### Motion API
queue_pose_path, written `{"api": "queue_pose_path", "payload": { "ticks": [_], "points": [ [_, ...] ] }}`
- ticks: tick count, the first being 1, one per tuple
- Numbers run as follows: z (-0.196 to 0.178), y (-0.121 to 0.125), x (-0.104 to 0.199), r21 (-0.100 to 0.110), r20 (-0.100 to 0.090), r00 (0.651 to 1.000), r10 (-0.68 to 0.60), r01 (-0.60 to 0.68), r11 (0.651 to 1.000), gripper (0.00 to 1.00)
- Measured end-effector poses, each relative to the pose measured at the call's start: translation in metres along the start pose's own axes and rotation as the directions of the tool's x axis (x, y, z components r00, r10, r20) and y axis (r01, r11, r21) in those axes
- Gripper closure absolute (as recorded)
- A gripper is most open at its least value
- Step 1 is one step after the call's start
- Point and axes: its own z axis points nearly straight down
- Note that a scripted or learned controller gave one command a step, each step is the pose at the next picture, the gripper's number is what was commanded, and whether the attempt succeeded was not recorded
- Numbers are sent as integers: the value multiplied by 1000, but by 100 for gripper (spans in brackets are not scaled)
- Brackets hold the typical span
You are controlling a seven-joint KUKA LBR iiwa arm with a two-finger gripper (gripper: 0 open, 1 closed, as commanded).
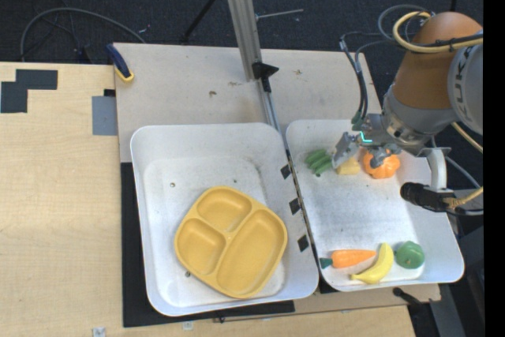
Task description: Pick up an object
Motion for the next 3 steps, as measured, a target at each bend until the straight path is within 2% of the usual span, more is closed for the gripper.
{"api": "queue_pose_path", "payload": {
  "ticks": [1,3],
  "points": [
    [-1,1,0,-2,0,1000,0,0,1000,0],
    [101,8,3,4,0,1000,1,-1,1000,0]
  ]
}}
